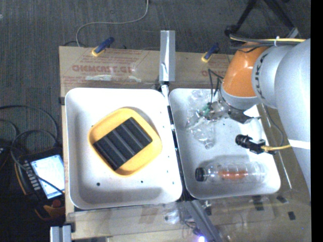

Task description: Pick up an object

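Dark carpet and loose cables frame your surface (101,67), a brown board carrying two white bins side by side. Your arm (282,84), grey with its orange band, comes in from the right and hangs over the far end of the right bin (272,183). The claw (214,109) sits down in that bin's far part, right against a crumpled clear plastic piece (199,122); whether it stands apart or together, you cannot tell from here, the wrist covers it and the plastic blurs the rest. Just beside the claw, toward the near side and right, a small black fitting (247,141) with a yellow cable hangs off the arm. Further toward you from the claw, a clear plastic bottle (232,174) with a dark cap lies on its side along the near wall, well apart from the claw. Over to the claw's left, past the divider, the left bin (81,185) holds a yellow tray with a black ribbed insert (125,141), lying flat and turned at a slant.
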`<state>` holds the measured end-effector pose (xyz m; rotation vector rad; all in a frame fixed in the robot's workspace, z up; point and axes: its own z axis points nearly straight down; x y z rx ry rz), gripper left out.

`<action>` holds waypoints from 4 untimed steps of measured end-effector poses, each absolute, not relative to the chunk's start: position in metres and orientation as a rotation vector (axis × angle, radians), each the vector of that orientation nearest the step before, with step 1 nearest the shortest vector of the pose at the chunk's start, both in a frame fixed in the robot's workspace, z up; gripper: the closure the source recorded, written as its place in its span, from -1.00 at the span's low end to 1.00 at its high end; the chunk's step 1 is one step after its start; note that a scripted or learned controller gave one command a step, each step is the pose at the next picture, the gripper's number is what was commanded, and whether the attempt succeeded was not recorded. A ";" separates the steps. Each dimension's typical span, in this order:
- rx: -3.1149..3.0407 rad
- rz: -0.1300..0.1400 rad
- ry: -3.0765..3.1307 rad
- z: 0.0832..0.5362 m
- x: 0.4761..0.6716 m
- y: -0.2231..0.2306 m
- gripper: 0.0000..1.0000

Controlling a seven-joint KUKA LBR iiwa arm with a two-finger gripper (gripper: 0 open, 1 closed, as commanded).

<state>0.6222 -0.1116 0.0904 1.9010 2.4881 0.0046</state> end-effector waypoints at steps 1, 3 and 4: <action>1.891 0.008 2.491 0.091 0.598 -0.104 -1.00; 1.858 0.015 2.519 0.099 0.568 -0.103 1.00; 1.598 0.000 2.705 0.184 0.641 -0.059 1.00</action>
